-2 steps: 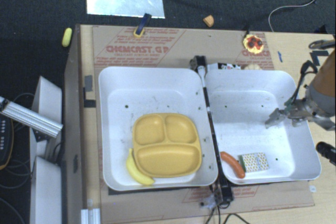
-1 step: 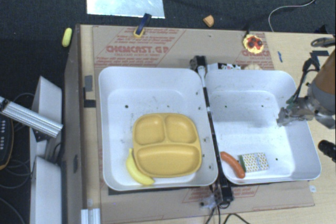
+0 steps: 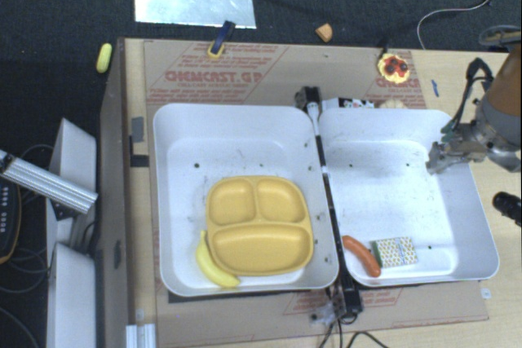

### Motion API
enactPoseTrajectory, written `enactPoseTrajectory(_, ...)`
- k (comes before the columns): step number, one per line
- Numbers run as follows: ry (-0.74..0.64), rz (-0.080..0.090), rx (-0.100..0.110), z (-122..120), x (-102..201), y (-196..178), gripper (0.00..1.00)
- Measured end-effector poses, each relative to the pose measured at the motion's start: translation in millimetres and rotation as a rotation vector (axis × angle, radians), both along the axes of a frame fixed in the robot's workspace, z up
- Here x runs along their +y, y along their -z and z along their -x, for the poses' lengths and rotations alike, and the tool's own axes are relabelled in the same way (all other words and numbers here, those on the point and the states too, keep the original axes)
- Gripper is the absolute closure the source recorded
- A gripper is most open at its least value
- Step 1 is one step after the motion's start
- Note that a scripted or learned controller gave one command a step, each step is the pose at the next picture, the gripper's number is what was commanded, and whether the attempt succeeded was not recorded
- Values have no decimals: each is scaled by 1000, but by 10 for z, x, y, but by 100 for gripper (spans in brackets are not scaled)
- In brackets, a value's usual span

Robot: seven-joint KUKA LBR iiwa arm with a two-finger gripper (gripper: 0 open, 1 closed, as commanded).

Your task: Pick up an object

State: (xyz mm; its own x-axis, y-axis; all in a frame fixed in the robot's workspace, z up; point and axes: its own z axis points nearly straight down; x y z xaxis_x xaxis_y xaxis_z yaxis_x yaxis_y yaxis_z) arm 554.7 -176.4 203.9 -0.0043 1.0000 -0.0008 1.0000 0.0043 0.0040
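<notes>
The gripper [image 3: 436, 157] hangs at the right bin's [image 3: 469, 208] right rim, with nothing between its fingers; whether they stand apart or together cannot be told. Candidate objects lie at that bin's front wall: a small orange sausage-shaped toy [image 3: 361, 255], touching a small patterned rectangular block [image 3: 395, 252]. The sausage is probably light, smooth and round (liable to roll); grasp across its middle. The cardboard sheet [image 3: 212, 69] behind the bins bears red printing, apparently "CHEMCAST".
</notes>
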Motion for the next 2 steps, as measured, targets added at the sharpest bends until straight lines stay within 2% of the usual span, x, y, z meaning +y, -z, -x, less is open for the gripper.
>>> enactPoseTrajectory(1, 2, 1, 1, -36, -306, -174, 100)
enactPoseTrajectory(2, 0, -1, 1, 117, 366, -247, 100)
